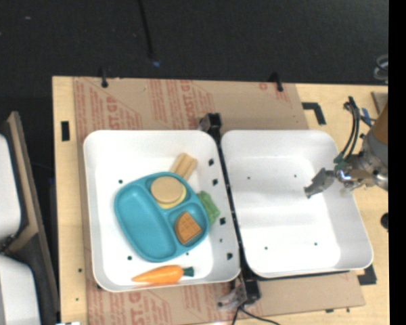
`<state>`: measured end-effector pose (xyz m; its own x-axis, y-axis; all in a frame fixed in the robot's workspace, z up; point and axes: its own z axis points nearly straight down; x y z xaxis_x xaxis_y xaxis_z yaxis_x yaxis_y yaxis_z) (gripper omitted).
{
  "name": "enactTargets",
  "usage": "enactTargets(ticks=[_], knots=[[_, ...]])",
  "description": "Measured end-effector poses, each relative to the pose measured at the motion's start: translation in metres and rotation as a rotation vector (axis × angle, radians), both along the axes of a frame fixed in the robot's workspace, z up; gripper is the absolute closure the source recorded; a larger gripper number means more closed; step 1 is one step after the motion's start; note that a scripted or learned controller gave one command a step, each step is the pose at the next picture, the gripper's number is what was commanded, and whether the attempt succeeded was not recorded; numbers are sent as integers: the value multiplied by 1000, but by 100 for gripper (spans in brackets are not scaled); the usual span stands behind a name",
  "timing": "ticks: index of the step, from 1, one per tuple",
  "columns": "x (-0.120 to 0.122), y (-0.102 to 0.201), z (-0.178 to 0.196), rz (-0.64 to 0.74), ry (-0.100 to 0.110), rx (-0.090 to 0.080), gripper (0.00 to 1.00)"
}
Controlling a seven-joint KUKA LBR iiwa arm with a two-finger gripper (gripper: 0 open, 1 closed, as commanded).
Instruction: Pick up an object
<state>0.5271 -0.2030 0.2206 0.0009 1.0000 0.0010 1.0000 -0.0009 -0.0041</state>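
The gripper (319, 183) hangs over the right bin (291, 249), near its right edge; I cannot tell if it is open. In the left bin (98, 161), a blue tray (143, 225) sits in the middle. A carrot (164, 274) lies by the front edge.

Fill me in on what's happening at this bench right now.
A grey arm reaches in from the right, its gripper over the right bin, with nothing seen between its fingers. All the objects lie in the left bin: a blue divided tray carrying a round cracker and a brown waffle piece, plus a carrot near the front edge. Nothing is picked up yet.
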Motion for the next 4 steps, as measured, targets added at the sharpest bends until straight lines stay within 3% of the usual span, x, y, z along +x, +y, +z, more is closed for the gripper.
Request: enactTargets(ticks=[1,4], knots=[[1,0,2,1,-5,-1,0],[-1,-1,-122,0,-1,-1,0]])
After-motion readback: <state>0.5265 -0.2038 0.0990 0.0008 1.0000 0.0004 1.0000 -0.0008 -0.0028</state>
